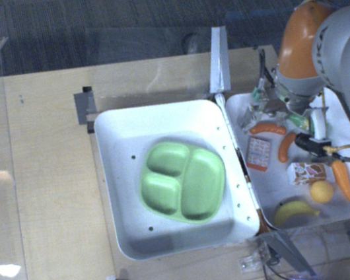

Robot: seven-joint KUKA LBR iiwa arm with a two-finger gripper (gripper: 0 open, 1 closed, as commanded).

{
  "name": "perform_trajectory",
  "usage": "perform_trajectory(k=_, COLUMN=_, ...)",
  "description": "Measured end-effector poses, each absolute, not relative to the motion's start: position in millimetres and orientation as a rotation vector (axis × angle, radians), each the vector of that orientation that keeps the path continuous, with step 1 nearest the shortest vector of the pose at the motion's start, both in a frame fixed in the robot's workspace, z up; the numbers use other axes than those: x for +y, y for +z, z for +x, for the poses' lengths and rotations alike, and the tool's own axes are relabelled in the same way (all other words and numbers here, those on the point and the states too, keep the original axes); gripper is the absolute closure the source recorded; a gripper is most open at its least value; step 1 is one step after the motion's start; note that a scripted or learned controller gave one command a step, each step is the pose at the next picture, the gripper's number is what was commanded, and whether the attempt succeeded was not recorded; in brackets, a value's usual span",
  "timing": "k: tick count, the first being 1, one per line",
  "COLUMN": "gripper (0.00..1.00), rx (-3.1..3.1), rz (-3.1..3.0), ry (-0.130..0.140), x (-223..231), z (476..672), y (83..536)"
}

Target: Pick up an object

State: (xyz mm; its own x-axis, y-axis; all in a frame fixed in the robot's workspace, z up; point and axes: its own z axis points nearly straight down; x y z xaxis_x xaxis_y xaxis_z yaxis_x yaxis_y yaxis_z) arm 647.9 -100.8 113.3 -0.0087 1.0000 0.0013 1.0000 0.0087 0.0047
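While the arm (342,59) leans in from the right over the far end of the right bin (273,182), the claw (267,101) hangs at that bin's far left corner, and whether it is open or closed cannot be told from this angle. Nothing can be seen held in it. Nearest to it is a sausage (267,128), lying crosswise on the bin floor just on the near side of the claw; whether the two touch is unclear. A second sausage (287,146) lies tilted just beyond that, and a card (259,152) rests beside both, close to the bin's left wall. Farther toward the near end sit a packet (307,173), a lemon (321,192) touching its near edge, and a carrot (342,181) lying lengthwise to the lemon's right. A banana (293,210) lies along the near wall, well apart from the claw. In the left bin (121,139) rests a green plate (184,181) with three hollows.
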Motion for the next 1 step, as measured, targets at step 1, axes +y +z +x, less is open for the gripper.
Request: perform_trajectory(k=1, gripper=1.0, rx=2.233, rz=2.206, ry=0.009, x=-99.1, z=649.7, y=121.1)
